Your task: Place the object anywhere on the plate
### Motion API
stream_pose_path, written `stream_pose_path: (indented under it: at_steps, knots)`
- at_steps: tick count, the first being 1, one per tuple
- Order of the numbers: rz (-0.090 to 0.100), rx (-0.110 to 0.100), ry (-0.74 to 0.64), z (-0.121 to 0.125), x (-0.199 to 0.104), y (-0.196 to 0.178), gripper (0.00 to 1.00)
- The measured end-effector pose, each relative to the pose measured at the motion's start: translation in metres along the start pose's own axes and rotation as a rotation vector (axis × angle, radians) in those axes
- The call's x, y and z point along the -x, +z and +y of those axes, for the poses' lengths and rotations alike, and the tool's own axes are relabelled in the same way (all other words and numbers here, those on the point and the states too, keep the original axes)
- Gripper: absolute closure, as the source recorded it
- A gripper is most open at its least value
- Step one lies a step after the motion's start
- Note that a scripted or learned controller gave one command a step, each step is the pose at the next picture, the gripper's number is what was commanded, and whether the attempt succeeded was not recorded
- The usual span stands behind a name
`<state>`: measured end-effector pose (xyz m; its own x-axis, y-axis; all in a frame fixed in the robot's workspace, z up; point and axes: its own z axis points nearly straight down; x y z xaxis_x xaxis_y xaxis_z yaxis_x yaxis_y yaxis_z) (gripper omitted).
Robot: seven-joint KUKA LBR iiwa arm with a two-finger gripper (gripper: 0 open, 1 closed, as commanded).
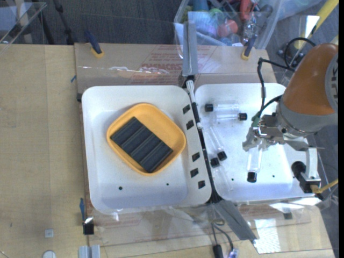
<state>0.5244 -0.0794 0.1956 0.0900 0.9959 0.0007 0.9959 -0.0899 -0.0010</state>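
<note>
Your gripper hangs over the right bin, grip unreadable, beside clear black-capped tubes. The yellow squarish plate, carrying a ribbed dark block, sits mid left bin.

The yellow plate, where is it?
The plate sits in the left bin, with a dark ridged block lying on it.
</note>
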Motion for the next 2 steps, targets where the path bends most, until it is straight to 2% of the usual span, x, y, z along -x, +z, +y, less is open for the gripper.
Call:
stream_pose_path:
  at_steps: [1,2]
  knots:
    - [0.000,0.000,0.000,0.0000,0.0000,0.0000,0.00]
    - [0.000,0.001,0.000,0.0006,0.0004,-0.0093,1.00]
